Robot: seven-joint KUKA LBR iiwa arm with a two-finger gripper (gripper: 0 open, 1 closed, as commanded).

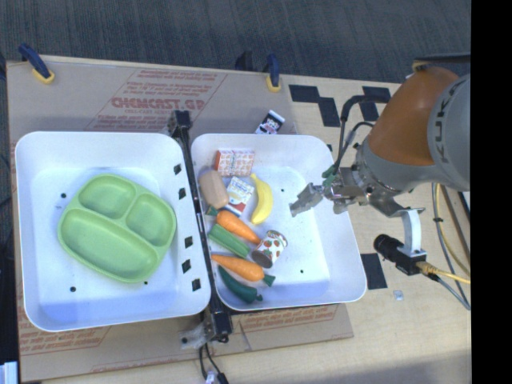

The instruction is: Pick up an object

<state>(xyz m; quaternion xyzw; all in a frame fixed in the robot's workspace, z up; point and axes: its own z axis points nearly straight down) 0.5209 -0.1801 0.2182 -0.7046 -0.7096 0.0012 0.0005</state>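
Nearest my camera, at the bottom edge of the right bin (344,282), I saw a dark green vegetable (240,289) lying against an orange carrot (240,268), both hard by the divider between the two bins. Just above them sat a small patterned cup-like toy (272,247), a second green piece (228,240) and another carrot (238,226), all crowded on the bin's left half. Further up lay a yellow banana (262,200), a small white packet (238,192), a tan sausage-shaped piece (213,189) and, near the far wall, an orange-and-white carton (234,162). In the left bin (32,214) a green divided plate (118,226) rested alone, tilted slightly across the floor. My pincer (304,200) hung over the right half of the right bin, pointing left toward the banana but apart from it, with bare white floor under it; I could see nothing between its fingers, and from my view I could not tell whether it was open or closed. The grey arm with its orange band (412,118) reached in from the right over the bin's rim. Beyond the bins, on the cardboard-covered tabletop (120,94), a small black-and-white card (270,123) lay just past the right bin's far wall, and blue clamps (36,62) gripped the far edge.
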